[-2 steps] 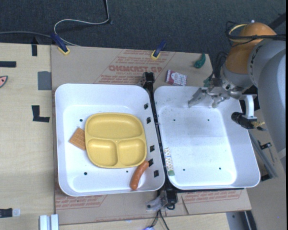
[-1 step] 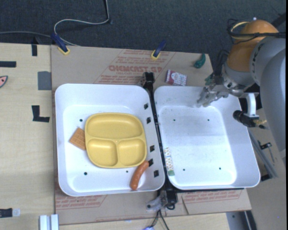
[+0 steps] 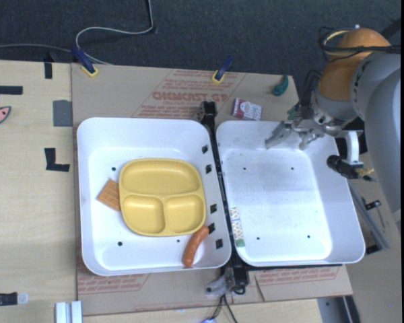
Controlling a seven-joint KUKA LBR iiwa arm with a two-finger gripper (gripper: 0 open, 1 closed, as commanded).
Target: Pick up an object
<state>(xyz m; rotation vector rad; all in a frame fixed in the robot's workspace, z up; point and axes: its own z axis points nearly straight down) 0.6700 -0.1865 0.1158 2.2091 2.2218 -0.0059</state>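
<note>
Camera view looks down on a tan counter [image 3: 27, 180] with a cardboard sheet [image 3: 155, 93] under two white bins, dark carpet beyond. One left bin [image 3: 94, 247] holds one yellow divided plate [image 3: 163, 196], one tan cracker [image 3: 109, 195] tucked at its left edge, and one orange sausage [image 3: 194, 246] lying near the front right corner, long axis slanting up to the right. One right bin [image 3: 337, 241] sits beside it. Over its far rim hangs the claw [image 3: 287, 136], fingers spread, gripping nothing.
</note>
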